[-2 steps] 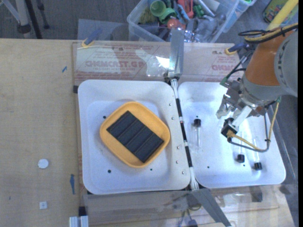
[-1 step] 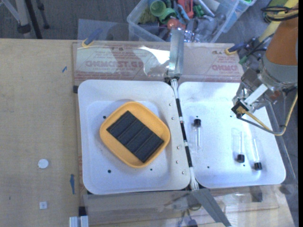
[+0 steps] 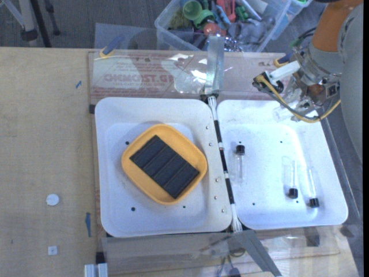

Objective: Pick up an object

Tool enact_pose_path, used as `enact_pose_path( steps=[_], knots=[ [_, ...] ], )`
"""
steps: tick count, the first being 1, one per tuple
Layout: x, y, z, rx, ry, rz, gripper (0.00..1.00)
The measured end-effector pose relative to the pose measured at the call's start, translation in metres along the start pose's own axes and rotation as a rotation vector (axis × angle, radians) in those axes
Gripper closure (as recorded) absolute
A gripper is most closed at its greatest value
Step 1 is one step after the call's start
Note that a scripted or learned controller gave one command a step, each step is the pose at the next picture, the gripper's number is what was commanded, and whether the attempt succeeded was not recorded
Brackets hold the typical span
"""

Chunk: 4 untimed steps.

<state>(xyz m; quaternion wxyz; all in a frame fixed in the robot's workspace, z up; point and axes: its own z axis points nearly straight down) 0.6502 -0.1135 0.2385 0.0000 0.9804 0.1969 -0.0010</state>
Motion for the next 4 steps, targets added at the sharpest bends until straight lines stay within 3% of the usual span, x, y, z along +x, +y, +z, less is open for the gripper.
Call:
enact_pose_path(
  steps=[1,2,3,4],
  knots=[
    [-0.023,-0.005,0.083,0.004,-0.001,-0.451,1.00],
    [-0.023,-0.005,0.083,0.003,-0.001,-0.451,0.00],
    [-0.075,-0.009,-0.061,-0.001,0.001,-0.578,0.00],
    [-0.107,-0.056,0.063,0.001,0.001,-0.667,0.00]
  ],
)
